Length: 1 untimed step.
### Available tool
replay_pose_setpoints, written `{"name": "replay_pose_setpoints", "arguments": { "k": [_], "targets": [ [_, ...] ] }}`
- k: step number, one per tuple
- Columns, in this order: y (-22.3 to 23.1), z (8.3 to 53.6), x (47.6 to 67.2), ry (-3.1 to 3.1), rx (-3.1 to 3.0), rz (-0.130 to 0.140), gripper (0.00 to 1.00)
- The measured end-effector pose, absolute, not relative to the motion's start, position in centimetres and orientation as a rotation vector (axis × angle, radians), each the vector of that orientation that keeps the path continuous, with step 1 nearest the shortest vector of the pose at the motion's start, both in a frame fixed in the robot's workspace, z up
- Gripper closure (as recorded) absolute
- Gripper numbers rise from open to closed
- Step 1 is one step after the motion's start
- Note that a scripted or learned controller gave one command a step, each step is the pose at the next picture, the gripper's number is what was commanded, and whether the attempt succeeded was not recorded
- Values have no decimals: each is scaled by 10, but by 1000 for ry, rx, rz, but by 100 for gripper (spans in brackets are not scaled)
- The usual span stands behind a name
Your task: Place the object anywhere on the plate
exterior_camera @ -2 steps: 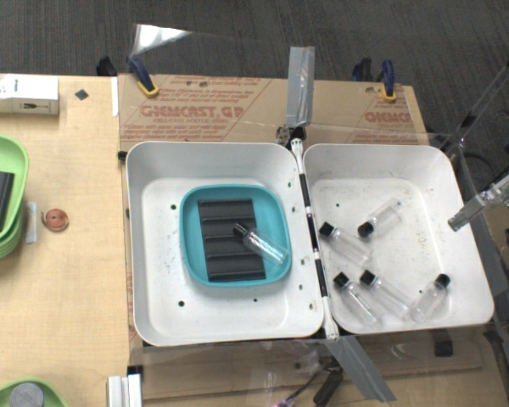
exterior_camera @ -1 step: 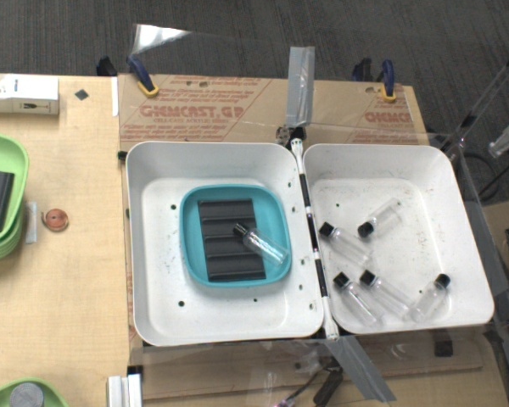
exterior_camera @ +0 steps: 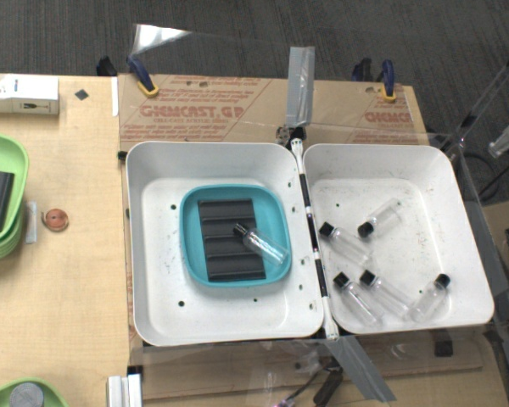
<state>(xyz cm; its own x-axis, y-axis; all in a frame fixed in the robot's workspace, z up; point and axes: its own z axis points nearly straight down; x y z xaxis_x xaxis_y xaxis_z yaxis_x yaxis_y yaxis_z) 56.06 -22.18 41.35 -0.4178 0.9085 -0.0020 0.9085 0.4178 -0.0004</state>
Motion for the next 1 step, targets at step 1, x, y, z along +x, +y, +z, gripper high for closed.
{"name": "replay_pose_setpoints", "arguments": {
  "k": [1],
  "targets": [
    [-222, 414, 561, 2644, 1694, -2, 0]
  ]
}}
